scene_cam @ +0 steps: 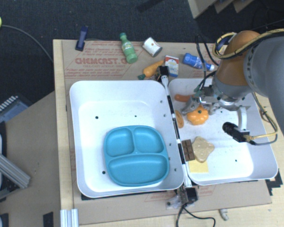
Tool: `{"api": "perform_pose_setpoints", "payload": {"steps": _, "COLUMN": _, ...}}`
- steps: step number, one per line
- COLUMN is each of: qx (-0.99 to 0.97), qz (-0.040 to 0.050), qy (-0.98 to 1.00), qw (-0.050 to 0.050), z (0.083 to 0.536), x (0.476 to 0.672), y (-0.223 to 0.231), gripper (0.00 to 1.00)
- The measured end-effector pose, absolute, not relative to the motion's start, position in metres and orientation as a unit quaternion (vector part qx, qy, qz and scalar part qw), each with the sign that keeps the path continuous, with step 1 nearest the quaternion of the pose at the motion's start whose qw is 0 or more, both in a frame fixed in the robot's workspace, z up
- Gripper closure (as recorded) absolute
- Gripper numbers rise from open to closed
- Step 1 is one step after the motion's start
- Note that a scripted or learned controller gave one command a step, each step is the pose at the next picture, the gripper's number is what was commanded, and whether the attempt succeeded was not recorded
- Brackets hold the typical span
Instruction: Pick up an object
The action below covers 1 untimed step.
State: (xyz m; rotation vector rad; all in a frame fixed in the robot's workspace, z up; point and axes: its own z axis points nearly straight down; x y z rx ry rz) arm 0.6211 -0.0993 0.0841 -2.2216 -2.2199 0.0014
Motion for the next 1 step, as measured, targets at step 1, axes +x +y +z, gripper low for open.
{"api": "perform_pose_setpoints", "payload": {"steps": 1, "qx": -0.707, "qz": -0.0005, "qy": -0.707, "qw": -0.001, "z": 0.0947, "x": 0.6219, "y": -0.0991, "gripper": 1.00}}
